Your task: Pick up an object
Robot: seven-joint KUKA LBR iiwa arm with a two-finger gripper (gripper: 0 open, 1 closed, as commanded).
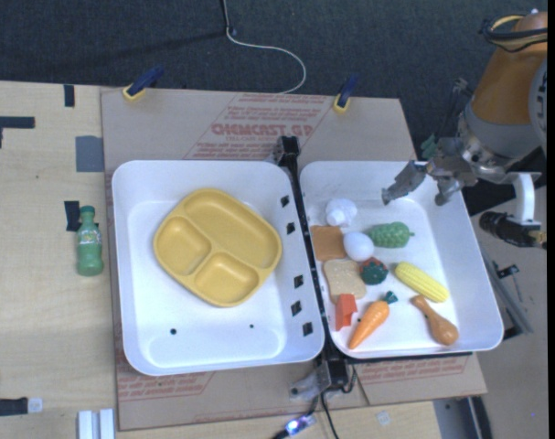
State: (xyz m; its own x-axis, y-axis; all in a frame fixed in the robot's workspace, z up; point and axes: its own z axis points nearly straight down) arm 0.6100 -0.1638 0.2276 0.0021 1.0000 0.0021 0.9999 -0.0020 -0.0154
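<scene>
You are seeing the gripper [414, 183] hanging spread and empty over the right bin's [469, 273] far edge; cardboard [259, 126] lettering is showing "CHEMCAST".

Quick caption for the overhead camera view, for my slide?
Gripper poised over the right bin of toy food, above the green vegetable; yellow divided plate in the left bin.

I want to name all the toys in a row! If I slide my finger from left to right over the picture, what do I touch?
Green bottle → yellow tray → orange carrot → yellow corn → gripper at the right bin's far edge.
</scene>
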